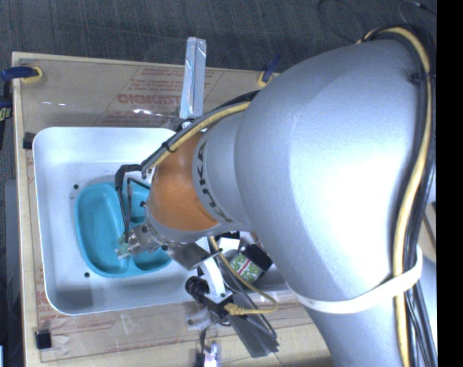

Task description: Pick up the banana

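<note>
Looming grey arm hides much of one white bin, gripper over one blue tray, its grip indiscernible.

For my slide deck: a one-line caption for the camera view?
Grey arm with orange band reaches into the left white bin, its pincer low over a blue dish.

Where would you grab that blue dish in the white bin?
The blue dish lies flat in the bin, so probably pinch its raised rim on the uncovered left side, coming from straight above; only that thin rim offers a hold.
</note>
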Robot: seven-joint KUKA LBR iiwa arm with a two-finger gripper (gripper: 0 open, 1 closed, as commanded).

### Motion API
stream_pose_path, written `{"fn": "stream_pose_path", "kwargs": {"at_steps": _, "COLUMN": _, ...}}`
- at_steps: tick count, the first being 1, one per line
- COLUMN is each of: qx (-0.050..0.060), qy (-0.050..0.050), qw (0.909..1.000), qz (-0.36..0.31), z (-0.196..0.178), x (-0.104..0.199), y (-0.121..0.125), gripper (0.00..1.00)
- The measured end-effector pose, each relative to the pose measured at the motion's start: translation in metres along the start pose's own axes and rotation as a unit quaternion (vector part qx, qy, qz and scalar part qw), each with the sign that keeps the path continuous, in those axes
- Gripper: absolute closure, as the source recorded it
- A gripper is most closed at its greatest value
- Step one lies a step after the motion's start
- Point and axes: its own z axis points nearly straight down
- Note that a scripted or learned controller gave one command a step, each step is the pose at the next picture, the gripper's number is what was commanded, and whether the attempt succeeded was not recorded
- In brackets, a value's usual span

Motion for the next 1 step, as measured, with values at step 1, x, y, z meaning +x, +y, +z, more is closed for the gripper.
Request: {"fn": "stream_pose_path", "kwargs": {"at_steps": 1, "qx": 0.004, "qy": 0.001, "qw": 0.9915, "qz": -0.13, "z": -0.0889, "x": -0.0483, "y": -0.0203, "gripper": 1.0}}
